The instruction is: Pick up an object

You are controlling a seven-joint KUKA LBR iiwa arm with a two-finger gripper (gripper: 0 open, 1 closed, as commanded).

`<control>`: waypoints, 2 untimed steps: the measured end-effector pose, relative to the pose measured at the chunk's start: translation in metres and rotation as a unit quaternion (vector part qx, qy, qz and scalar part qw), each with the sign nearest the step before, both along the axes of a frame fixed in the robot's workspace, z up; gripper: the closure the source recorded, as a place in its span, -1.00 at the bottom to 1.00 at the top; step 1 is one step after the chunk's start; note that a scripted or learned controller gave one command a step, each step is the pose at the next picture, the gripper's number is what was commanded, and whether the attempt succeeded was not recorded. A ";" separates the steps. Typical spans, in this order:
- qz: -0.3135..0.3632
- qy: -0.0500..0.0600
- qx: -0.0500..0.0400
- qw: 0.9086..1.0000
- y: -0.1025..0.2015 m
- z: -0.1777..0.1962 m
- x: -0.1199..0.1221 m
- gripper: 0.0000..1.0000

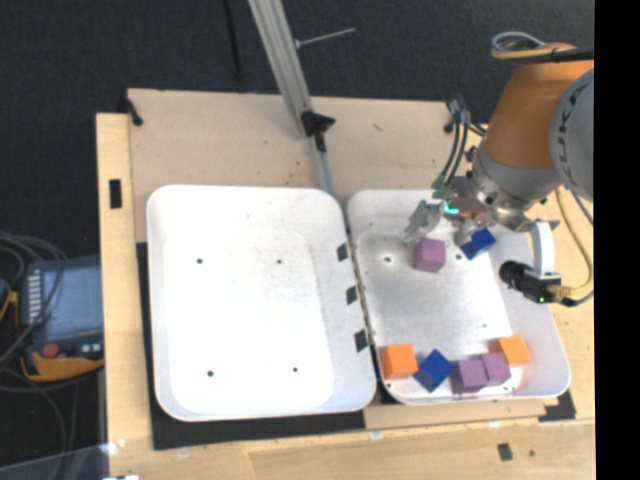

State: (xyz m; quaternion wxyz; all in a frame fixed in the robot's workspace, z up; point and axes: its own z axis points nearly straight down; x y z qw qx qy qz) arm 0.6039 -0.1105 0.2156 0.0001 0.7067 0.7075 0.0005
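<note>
My gripper hangs over the far part of the right bin, open, with its grey fingers spread apart. A purple cube lies on the bin floor just in front of the fingers, slightly left of their middle, and nothing sits between them. A small blue cube rests right beside the right-hand finger; I cannot tell whether they touch. Along the near edge of the bin lie an orange cube, a blue cube, two purple cubes and another orange cube.
The left bin stands beside the right one, with black clips on the shared wall. A slanted metal pole reaches down to the bins' far edge. A black cable fitting hangs off the arm at the right.
</note>
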 end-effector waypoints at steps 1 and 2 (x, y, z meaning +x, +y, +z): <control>0.001 0.003 -0.001 1.000 0.006 -0.057 0.004 -1.00; -0.001 -0.012 -0.003 1.000 0.004 -0.088 0.012 -1.00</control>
